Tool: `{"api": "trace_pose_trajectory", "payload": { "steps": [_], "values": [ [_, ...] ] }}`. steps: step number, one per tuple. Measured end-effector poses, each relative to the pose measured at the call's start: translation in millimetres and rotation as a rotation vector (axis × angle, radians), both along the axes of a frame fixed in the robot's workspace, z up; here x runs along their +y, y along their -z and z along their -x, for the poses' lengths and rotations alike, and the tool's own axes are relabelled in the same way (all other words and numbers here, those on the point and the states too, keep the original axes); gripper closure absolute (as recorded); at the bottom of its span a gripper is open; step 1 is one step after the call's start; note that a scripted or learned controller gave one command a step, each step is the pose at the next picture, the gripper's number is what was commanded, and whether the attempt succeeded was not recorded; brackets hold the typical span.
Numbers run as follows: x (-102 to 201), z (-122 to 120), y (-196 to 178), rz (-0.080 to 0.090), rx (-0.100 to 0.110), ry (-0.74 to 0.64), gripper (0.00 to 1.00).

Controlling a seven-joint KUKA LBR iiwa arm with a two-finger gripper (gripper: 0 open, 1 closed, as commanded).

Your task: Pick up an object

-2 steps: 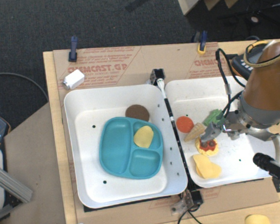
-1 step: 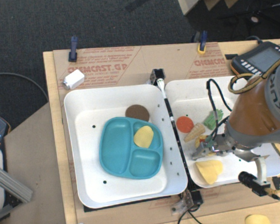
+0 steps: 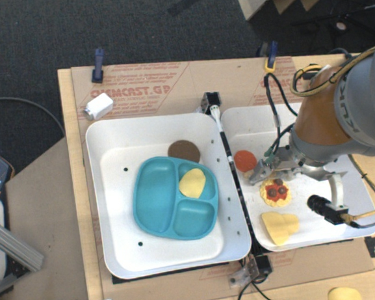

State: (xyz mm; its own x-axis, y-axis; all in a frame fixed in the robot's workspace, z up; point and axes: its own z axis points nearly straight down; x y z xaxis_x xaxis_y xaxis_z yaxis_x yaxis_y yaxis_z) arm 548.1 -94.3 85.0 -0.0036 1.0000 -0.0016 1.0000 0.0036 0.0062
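In the right bin (image 3: 351, 226) lie three toy foods. A red-orange round piece (image 3: 244, 160) sits by the left wall. A small round pizza-like piece (image 3: 275, 194) with red topping lies in the middle, and a pale yellow wedge (image 3: 280, 227) rests near the front. My gripper (image 3: 274, 174) hangs low over the right bin, just behind and above the pizza-like piece and to the right of the red round piece. Nothing visible is held in it.
The left bin (image 3: 109, 185) holds a teal divided plate (image 3: 162, 200) with a yellow oval piece (image 3: 192, 183) in one compartment, and a brown disc (image 3: 184, 151) behind it. A black divider strip (image 3: 225, 146) runs between the bins.
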Motion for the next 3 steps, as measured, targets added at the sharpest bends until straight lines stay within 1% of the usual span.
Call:
{"api": "trace_pose_trajectory", "payload": {
  "steps": [1, 2, 3],
  "values": [
    [46, 70, -105, -0.004, 0.002, 0.000, 0.00],
    [4, 68, -178, 0.002, -0.003, 0.007, 0.00],
    [38, 27, -95, -0.004, 0.012, 0.000, 0.00]
  ]
}}
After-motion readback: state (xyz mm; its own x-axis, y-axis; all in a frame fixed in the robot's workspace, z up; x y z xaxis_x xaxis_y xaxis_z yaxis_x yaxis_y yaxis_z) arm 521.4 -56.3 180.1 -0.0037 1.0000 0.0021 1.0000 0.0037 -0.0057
